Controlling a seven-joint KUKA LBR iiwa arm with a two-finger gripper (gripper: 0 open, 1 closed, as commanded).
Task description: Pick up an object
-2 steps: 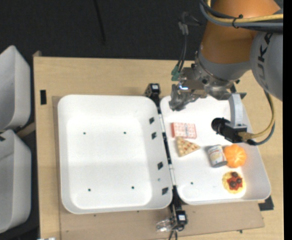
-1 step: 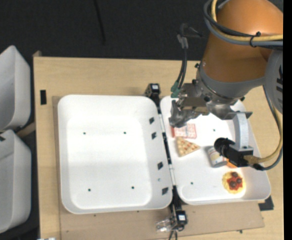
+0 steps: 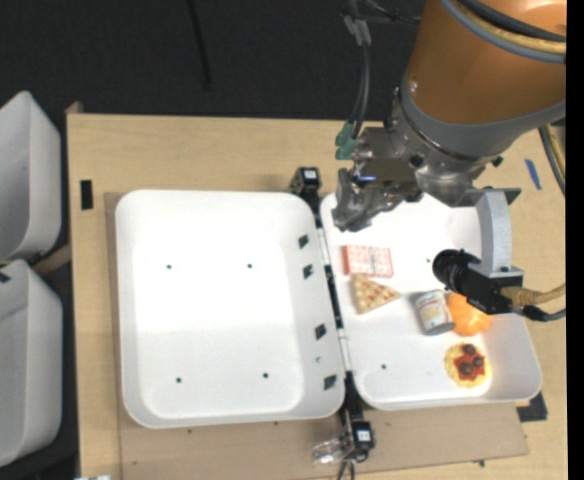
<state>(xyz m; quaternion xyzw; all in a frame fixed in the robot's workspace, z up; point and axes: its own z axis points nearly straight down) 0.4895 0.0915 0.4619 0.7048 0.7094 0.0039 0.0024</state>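
On the pale wooden desk (image 3: 92,298), the left shallow white plastic bin (image 3: 132,268) holds nothing to grasp; every candidate lies in the right white bin (image 3: 412,388). From left to right you see a flat pink-and-white printed card (image 3: 368,260), a tan pizza-slice toy (image 3: 373,294), a small grey cylindrical can (image 3: 432,311), an orange round object (image 3: 466,315) and a round tart-like toy with red topping (image 3: 468,364). All are probably light and rigid. The card offers little height, so grip the can across its sides. The claw (image 3: 357,208) hangs just above the card at the bin's rear left; whether it is apart or together cannot be judged.
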